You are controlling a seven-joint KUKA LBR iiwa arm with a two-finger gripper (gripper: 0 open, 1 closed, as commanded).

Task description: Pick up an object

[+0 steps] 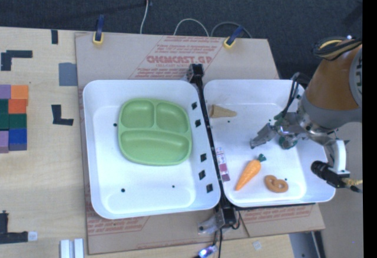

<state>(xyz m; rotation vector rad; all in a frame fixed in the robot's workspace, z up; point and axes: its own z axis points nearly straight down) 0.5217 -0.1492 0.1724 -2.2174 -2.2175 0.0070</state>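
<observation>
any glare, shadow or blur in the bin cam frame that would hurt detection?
Camera view: lighting even, white bins bright but not blown out; green plate, carrot and pretzel are crisp with faint shadows; gripper looks soft and dark, so its fingers are hard to read.

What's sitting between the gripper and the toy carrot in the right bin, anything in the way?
Nothing visible. The gripper hangs over bare white floor of the right bin, and the carrot lies just below it in the view. The pretzel sits off to the carrot's right.
</observation>
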